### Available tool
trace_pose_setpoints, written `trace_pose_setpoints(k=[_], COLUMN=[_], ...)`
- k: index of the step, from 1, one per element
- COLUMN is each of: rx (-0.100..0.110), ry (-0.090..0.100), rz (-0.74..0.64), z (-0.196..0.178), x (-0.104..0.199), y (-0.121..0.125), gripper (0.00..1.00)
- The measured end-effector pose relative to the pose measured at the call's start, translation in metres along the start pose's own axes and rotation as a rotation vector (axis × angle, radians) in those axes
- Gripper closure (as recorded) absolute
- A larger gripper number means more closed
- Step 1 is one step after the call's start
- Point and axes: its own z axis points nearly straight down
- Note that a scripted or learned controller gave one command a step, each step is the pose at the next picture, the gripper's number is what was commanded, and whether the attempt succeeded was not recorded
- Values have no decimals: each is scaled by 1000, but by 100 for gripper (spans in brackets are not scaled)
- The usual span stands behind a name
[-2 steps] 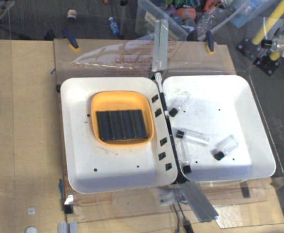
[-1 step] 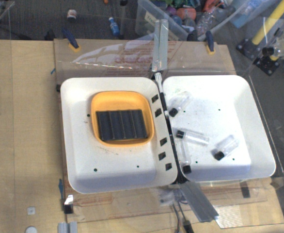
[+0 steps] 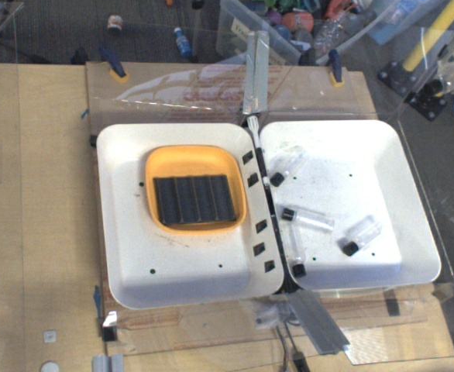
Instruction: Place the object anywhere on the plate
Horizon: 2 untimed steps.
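Observation:
An orange plate (image 3: 159, 170) lies in the left bin (image 3: 126, 254); a dark ribbed rectangular block (image 3: 194, 200) rests flat on its middle. In the right bin (image 3: 390, 169) lie several small clear plastic vials with black caps: one near the divider at the upper left (image 3: 285, 167), one lying across the middle (image 3: 308, 218), one at the lower right (image 3: 359, 235), and one along the divider at the bottom (image 3: 295, 256).
A black-tabbed divider (image 3: 258, 200) separates the two bins. A metal upright (image 3: 256, 72) stands behind the bins. A clear tub of colourful toys (image 3: 312, 6) sits beyond the bench at the top. Wooden bench surface (image 3: 33, 208) surrounds the bins.

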Motion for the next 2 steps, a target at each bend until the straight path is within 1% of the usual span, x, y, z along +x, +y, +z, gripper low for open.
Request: trace_pose_setpoints(k=[1, 2], rx=[-1, -1], ry=[-1, -1], rz=[-341, -382], z=[0, 0], x=[0, 0], y=[0, 0], gripper=[100, 100])
